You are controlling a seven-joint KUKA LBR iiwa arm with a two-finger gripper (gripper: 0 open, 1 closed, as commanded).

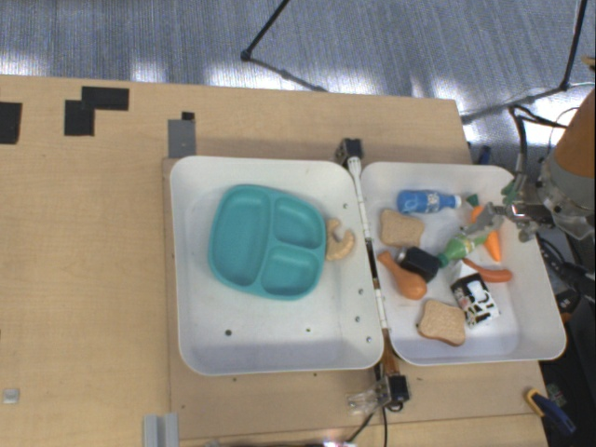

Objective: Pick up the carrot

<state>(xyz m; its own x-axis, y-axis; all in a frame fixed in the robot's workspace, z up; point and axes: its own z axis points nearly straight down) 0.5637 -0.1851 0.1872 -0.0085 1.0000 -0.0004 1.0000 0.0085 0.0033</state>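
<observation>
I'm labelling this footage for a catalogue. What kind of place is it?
Probably a robot test bench: two white bins side by side on a board, toy food such as a carrot, and cables.

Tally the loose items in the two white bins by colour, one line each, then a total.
Teal: 1, the divided plate
Blue: 1, the bottle
Tan: 3, two bread slices and a cashew-shaped piece
Orange: 3
Green: 1
Black: 2
Total: 11

This looks like a robotics lab. A plywood bench (pixel 84 277) carries two white bins (pixel 279 352) fixed side by side at its right edge, black tape marks (pixel 93 108) sit near its far left corner, and cables (pixel 279 17) trail across grey carpet (pixel 140 17) beyond.
</observation>
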